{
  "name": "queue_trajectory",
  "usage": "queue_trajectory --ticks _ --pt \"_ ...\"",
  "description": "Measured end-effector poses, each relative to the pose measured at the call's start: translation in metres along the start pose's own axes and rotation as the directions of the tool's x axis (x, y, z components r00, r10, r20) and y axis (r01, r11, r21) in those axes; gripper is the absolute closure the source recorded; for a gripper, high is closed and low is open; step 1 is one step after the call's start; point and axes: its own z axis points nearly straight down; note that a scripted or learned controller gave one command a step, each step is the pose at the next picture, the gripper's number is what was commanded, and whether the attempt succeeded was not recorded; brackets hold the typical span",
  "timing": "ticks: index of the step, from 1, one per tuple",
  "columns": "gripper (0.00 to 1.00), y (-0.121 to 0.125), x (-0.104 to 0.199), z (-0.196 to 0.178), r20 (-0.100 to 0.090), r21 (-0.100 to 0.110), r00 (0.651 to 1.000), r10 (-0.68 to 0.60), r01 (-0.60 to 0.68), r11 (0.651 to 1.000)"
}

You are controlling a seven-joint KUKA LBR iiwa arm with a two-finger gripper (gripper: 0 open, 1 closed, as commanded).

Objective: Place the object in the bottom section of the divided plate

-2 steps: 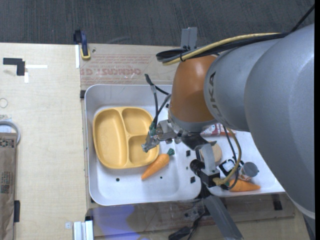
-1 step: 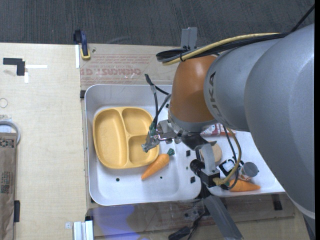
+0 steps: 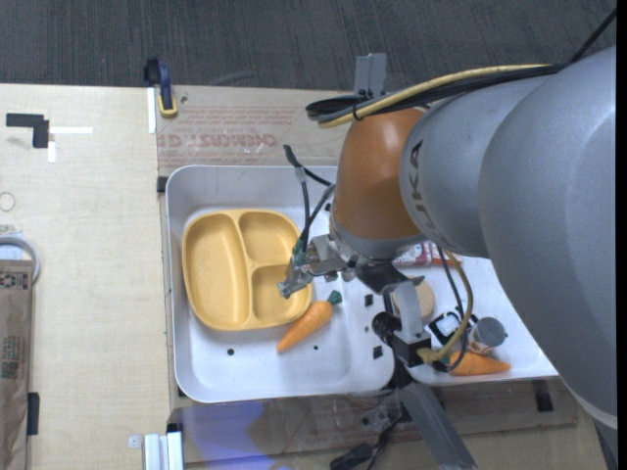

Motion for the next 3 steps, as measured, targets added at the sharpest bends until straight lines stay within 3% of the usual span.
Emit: queue_trajectory --ticks 1,2,3 --pt "0.00 -0.030 -0.014 0.058 -0.012 -0.024 0.981 0.191 -0.192 0.981" --pt "1.00 -0.031 -0.015 0.052 -0.012 -0.021 0.980 0.198 -0.198 0.980" --pt "1.00 0.010 0.031 0.058 0.033 0.019 0.909 0.415 -0.416 0.909"
